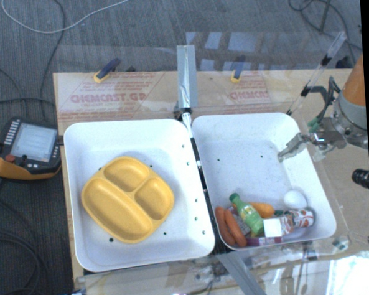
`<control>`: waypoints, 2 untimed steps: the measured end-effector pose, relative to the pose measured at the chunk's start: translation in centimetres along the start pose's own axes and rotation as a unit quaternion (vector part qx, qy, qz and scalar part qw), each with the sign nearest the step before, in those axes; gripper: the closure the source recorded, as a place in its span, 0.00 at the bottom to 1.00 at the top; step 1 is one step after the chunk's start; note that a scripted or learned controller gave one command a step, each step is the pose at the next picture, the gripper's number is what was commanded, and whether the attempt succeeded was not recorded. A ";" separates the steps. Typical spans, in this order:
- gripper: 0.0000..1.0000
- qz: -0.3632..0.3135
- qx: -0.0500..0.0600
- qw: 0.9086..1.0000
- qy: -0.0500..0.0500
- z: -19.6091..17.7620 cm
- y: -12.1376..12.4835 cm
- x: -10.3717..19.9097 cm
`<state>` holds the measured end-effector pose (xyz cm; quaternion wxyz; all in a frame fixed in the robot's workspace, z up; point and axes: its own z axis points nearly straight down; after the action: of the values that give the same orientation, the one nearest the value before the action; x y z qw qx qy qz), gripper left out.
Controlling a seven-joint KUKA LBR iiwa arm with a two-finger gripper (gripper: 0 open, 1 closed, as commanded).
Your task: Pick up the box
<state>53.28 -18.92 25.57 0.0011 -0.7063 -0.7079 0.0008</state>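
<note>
Item, left to right: yellow three-compartment plastic tray (128,198) in left white bin (84,138); small white-faced box (272,227) wedged among clutter at right white bin's (245,127) near edge, best approached vertically, fingers clearing neighbours; grey two-finger gripper (289,150) hovering above far-right rim, finger state indeterminable.

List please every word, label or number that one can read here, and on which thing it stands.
"CHEMCAST GP" (roughly; faint, reddish): protective sheet behind the left bin.
Similar print behind the right bin: too blurred.
Pendant screen: unreadable.
Packages in the right bin: print too small.
</note>
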 end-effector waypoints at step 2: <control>0.00 0.029 0.001 1.000 0.000 8.1 2.3 8.3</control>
<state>55.50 -10.62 17.49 0.0016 -0.7263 -0.6874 0.0012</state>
